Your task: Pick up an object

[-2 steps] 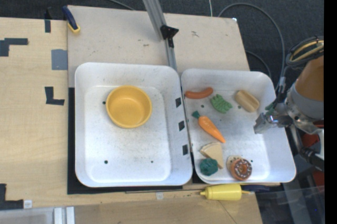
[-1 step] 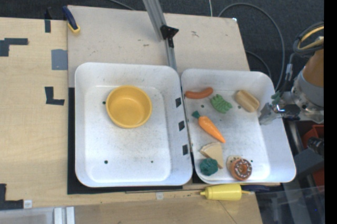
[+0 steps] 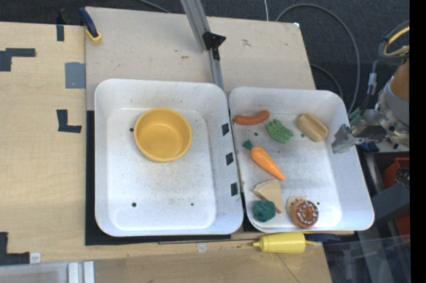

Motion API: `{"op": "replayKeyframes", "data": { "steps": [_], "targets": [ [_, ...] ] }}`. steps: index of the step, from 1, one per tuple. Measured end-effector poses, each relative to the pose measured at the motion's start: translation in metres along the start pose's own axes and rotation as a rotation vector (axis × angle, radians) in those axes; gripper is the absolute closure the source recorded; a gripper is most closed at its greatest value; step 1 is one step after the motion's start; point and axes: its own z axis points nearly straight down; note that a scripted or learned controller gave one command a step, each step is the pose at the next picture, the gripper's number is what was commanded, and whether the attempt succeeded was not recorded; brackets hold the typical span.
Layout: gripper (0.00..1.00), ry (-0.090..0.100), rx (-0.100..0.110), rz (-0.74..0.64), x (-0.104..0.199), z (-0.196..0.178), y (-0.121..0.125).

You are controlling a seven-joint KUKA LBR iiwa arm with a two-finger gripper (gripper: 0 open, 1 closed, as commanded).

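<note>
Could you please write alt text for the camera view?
Two white bins sit side by side: the left bin holds a yellow bowl, the right bin toy food including a carrot. The gripper hovers at its right rim.

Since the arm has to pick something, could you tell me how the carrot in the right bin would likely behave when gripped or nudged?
The carrot looks like a rigid toy, so probably stiff and light. Its smooth tapered shape may slip out of the claw toward the thin end. Lying flat and round-bodied, it would likely roll or pivot if pushed sideways, perhaps toward the wedge.
</note>
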Motion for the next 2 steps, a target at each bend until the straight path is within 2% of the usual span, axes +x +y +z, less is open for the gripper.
{"op": "replayKeyframes", "data": {
  "steps": [1, 2],
  "targets": [
    [1.00, 0.002, 0.002, -0.006, 0.050, 0.003, 0.029],
    [1.00, 0.003, 0.002, -0.007, 0.111, 0.002, 0.048]
  ]
}}
